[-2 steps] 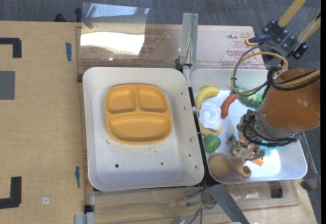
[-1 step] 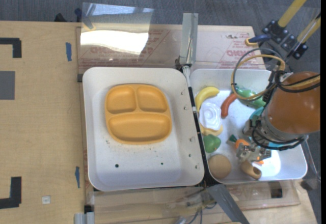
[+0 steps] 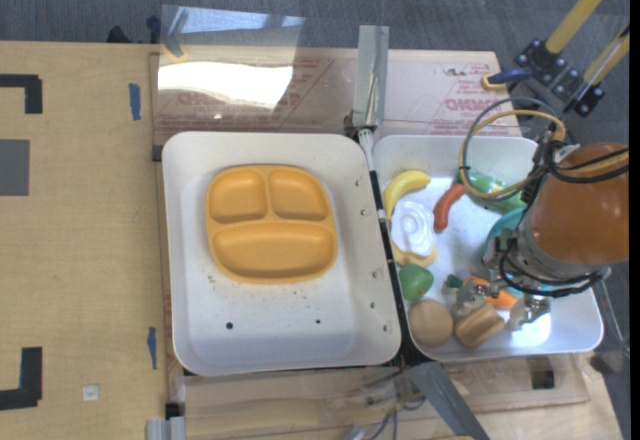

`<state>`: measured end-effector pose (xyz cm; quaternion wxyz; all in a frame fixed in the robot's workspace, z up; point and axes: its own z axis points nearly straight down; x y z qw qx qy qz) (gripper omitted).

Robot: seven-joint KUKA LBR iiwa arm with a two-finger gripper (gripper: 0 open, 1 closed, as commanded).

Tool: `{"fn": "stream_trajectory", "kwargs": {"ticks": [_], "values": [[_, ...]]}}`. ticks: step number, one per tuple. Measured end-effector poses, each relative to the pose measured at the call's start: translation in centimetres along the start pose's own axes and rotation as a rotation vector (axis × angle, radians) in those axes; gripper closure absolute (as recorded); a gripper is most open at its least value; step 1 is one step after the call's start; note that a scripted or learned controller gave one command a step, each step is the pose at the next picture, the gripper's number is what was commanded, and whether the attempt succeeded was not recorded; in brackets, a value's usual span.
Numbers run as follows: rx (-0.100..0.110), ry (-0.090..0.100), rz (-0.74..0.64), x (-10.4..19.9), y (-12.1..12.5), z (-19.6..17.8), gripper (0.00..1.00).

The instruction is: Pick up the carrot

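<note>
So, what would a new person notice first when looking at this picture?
Probably the orange divided plate, alone in the middle of the left bin. Next comes the arm's orange band above the right bin, where toy foods crowd together: a banana, a fried egg and a bread roll.

Red printed lettering ran along the cardboard sheet [image 3: 440, 78] lying beyond the two bins, at the far side of the bench, but it was too small and blurred to read. No other text was legible.
</note>
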<state>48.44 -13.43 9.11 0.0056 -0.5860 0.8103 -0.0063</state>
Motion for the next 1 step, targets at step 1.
{"fn": "stream_trajectory", "kwargs": {"ticks": [1], "values": [[0.007, -0.009, -0.004, -0.63, -0.19, -1.16, 1.00]]}}
